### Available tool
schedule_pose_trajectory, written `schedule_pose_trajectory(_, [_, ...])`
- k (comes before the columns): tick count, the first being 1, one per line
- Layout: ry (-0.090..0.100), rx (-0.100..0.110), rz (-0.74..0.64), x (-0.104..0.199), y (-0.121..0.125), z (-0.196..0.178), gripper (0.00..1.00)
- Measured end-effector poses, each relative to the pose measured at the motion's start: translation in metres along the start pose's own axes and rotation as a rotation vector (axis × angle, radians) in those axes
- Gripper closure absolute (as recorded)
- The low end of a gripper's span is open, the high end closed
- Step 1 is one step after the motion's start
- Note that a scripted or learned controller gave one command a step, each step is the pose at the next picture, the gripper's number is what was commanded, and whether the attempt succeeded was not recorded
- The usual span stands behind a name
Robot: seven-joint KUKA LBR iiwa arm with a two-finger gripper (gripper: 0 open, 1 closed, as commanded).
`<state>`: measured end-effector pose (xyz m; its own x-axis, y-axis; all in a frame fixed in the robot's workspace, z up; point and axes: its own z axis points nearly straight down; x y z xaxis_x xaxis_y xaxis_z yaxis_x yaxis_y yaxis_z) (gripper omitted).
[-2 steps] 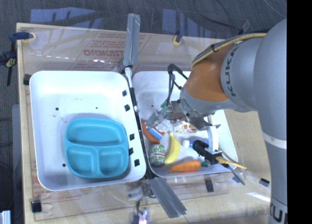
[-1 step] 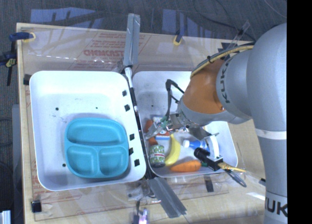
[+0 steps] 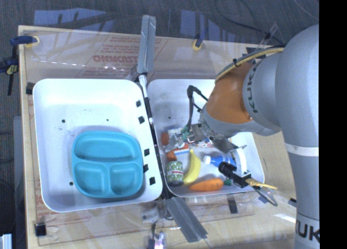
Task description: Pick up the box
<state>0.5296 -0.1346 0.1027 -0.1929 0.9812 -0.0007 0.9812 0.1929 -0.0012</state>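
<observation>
claw: down in the right bin, near its middle, under the orange wrist band. I can't tell how far open it is or whether it has hold of anything; the wrist blocks my view.
arm: comes in from the right and covers most of the right bin's far-right half.
box: my best read is the small crumpled printed pack, red, green and white, in the right bin just left of the claw. Its right end runs under the claw. I can't tell if they touch, and the print is too small to read.
banana: in the right bin, near side of the box, standing roughly along the bin's short axis.
can: small, upright, just left of the banana, close to the wall between the bins.
carrot: lies along the near wall, touching the banana's lower tip.
bottle: white with a blue part, lying right of the banana. Its far end is hidden by the arm.
orange bits: next to the box by the dividing wall, too small for me to identify.
left bin: holds a blue divided tray in its near half.
surface: pale board with red print, blurred by glare.
</observation>
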Motion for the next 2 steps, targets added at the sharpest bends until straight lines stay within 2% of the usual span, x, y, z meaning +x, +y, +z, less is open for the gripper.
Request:
schedule_pose_trajectory(1, [0.001,0.0,0.024,0.07,0.05,-0.123,1.0])
schedule_pose_trajectory(2, [0.001,0.004,0.13,0.005,0.002,-0.122,1.0])
